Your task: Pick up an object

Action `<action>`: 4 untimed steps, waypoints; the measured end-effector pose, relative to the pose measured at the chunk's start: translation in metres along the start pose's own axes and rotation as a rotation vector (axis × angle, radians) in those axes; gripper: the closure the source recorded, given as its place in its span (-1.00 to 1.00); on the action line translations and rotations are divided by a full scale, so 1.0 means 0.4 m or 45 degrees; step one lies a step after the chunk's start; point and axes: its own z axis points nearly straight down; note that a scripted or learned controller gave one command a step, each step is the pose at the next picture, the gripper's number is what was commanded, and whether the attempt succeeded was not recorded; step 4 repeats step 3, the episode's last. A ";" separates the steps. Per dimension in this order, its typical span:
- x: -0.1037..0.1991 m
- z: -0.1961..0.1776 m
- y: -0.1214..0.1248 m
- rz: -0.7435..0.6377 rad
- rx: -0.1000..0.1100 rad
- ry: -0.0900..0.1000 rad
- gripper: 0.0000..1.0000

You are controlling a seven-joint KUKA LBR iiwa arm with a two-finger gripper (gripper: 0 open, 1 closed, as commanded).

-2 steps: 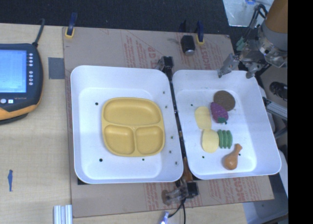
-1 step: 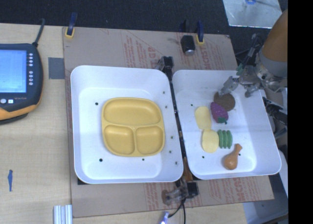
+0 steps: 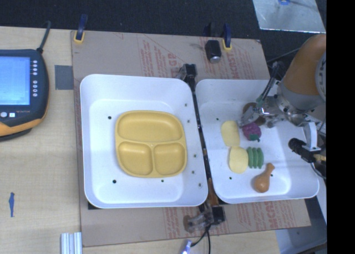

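A handheld control pad [image 3: 19, 93] lay at nine o'clock. The right bin [image 3: 288, 189] held toy foods; the gripper [image 3: 252, 118] touched the purple piece [image 3: 252, 131], grip unreadable.

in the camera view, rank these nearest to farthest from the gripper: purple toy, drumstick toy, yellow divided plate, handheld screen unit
1. purple toy, right bin, just below the gripper
2. drumstick toy, right bin, near its front edge
3. yellow divided plate, in the left bin
4. handheld screen unit, on the bench at the far left edge of the view
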 end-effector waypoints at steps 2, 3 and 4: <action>0.021 -0.026 -0.070 -0.001 0.001 -0.002 1.00; 0.228 -0.129 -0.102 -0.002 -0.001 0.002 1.00; 0.228 -0.129 -0.102 -0.002 -0.001 0.002 1.00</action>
